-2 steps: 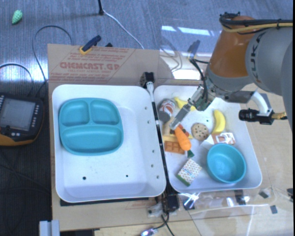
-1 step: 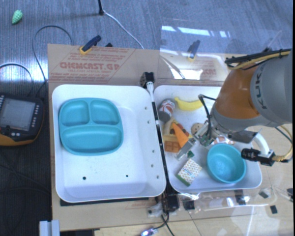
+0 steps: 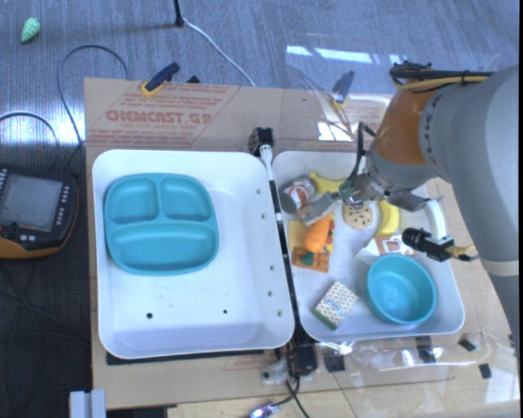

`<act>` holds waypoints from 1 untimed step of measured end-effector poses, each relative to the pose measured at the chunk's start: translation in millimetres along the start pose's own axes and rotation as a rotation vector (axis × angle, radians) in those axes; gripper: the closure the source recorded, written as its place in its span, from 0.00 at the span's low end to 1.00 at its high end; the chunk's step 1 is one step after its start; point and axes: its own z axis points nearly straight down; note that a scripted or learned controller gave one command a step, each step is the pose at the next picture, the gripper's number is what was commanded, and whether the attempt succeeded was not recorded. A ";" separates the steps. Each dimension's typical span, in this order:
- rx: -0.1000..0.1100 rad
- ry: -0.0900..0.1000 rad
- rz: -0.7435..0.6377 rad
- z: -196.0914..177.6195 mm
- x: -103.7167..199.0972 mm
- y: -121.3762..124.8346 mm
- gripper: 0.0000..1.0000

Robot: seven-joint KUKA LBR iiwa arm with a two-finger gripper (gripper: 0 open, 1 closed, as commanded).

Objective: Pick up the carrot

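**Almost at the carrot**

Now we see two white bins side by side on the desk (image 3: 157, 116). The left bin (image 3: 244, 320) holds a blue tray (image 3: 161, 222) with three parts. The right bin (image 3: 449, 316) is full of small toys.

The carrot (image 3: 316, 235) lies near the middle of the frame, close to the left wall of the right bin. It is orange with a bit of green at its lower end, and it rests on a flat orange piece (image 3: 312, 260). We think the toys are mixed up on purpose, so the arm has to find the right one.

Our arm (image 3: 436, 138) comes in from the right of the frame. The tool (image 3: 356, 194) hangs just up and right of the carrot, over a round cookie (image 3: 358, 217) and beside a yellow banana (image 3: 329, 182). We cannot tell if the tool is wide or squeezed, because the wrist covers it. Nothing shows inside it, so we say the carrot is not picked up yet. We judge the tool must slide a little toward the lower left of the frame.

A blue bowl (image 3: 401, 289) sits at the lower right, and a small patterned box (image 3: 336, 304) lies near the bottom.

On the brown board in the upper part of the frame, red letters seem to read "CHEMCAST GP". A hand controller (image 3: 26, 212) with a screen lies at the left edge.
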 end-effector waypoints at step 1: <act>-0.006 -0.004 0.141 -1.3 19.5 -21.9 0.00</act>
